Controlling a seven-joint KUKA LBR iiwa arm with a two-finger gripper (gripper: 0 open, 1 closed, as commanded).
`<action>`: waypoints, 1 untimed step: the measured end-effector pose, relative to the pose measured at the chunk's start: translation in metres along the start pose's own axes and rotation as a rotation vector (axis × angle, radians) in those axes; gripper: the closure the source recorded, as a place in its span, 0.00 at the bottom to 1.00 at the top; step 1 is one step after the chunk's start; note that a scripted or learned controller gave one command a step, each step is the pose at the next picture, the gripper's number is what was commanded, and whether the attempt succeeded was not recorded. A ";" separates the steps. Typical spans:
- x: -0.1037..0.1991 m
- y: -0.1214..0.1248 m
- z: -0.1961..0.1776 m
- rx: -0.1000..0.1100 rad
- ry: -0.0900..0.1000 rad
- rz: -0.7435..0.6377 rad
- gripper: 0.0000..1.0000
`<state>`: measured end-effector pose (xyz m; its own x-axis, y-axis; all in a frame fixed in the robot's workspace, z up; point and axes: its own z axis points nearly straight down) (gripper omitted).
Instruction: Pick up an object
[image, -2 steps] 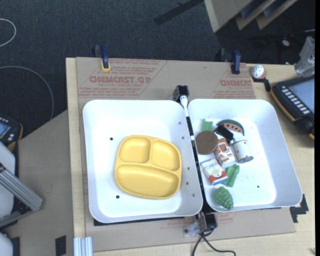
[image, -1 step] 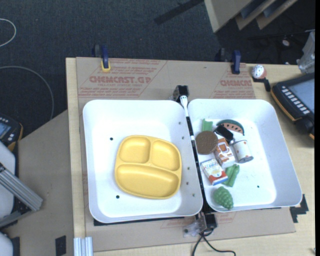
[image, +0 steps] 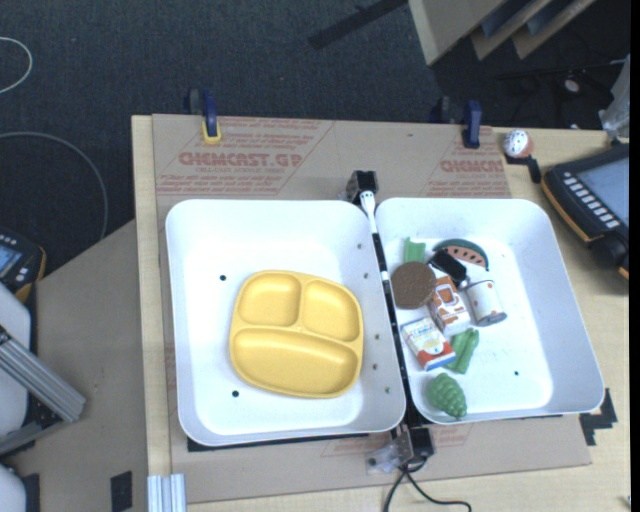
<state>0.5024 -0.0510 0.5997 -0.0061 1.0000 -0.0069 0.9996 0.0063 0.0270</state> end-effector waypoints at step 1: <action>0.000 0.001 -0.011 -0.005 -0.001 -0.001 1.00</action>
<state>0.5030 -0.0508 0.6106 -0.0068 0.9999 -0.0078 0.9995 0.0071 0.0316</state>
